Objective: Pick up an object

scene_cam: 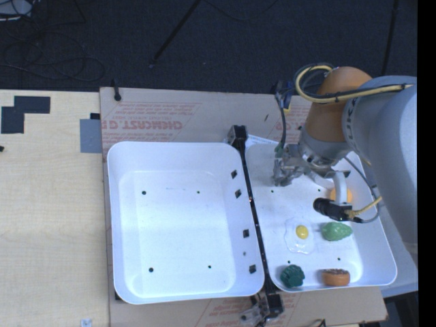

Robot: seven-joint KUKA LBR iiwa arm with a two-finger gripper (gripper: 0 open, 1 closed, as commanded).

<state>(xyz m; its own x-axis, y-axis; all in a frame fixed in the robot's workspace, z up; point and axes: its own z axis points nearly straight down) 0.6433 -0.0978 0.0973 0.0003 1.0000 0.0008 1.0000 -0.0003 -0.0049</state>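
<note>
My gripper (284,174) hangs low over the far left part of the right bin (378,251), close to the divider. No object shows right under it. A fried-egg toy (301,234) lies in the bin's middle. A light green piece (336,231) sits just right of the egg. Along the near wall lie a dark green clump (293,276) and an orange-brown piece (336,276). A yellow-orange item (343,195) is partly hidden behind a black part of the arm (330,209).
The left bin (122,182) sits beside the right one, with a black divider strip (246,203) between them. The grey arm with its orange band (340,87) covers the right bin's far right corner. Cables loop above the wrist.
</note>
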